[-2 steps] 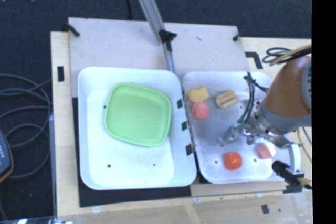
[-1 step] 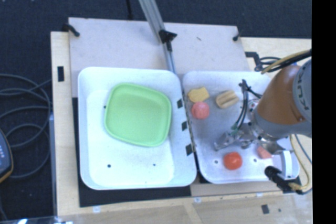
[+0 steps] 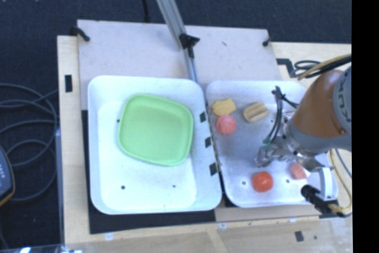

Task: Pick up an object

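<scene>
**Red ball lying just off the gripper toward the right bin's front edge**

Red and round, a small glossy ball (image 3: pixel 262 181) is sitting on the floor of the right white shallow bin (image 3: pixel 237 195), close to that bin's front edge and about midway along it. The grey two-finger gripper (image 3: pixel 267 154) is hanging just above and slightly behind it, reaching in under the arm's orange band (image 3: pixel 317 106) from the bin's right side. The ball is lying a short way forward of the gripper tip, apart from it, not between the fingers; being round, it is offering no long axis to align with. Whether the jaws are spread or pressed together cannot be told: the tip is a dark, blurred cluster.

Other candidates are lying farther off: a pink round piece (image 3: pixel 225 124), a yellow lump (image 3: pixel 223 106) and a tan loaf-shaped block (image 3: pixel 255 111) near the bin's back-left corner, and a pale pink piece (image 3: pixel 297 171) at the right edge beside the wrist. The left white bin (image 3: pixel 103 186) is carrying a green square plate (image 3: pixel 156 129).

Judgement: the ball is the nearest target; a small forward shift, then descent, appears needed.
</scene>
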Available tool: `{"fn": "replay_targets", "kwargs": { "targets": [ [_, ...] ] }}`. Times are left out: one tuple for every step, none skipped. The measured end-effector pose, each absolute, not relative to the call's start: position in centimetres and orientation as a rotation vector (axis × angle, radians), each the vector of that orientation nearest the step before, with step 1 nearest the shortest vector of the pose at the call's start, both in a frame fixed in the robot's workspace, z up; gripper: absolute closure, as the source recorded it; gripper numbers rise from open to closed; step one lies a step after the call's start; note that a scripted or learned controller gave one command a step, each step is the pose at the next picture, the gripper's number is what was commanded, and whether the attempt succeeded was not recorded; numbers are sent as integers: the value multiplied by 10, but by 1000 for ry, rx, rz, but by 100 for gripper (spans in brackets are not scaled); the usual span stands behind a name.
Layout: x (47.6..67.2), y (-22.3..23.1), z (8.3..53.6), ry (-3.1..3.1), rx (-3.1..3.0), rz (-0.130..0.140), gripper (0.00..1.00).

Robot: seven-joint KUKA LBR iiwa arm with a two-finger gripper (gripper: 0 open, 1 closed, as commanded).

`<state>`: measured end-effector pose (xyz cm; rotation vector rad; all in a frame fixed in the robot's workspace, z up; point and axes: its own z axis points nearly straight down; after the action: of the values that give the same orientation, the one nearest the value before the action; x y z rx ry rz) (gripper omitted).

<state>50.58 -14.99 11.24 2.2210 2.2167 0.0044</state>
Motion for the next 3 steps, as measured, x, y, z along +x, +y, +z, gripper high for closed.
{"fn": "replay_targets", "kwargs": {
  "targets": [
    [513, -142, 165, 2219, 2217, 5, 100],
    [506, -141, 211, 2219, 2218, 5, 100],
    [510, -148, 256, 2218, 2219, 4, 100]
  ]
}}
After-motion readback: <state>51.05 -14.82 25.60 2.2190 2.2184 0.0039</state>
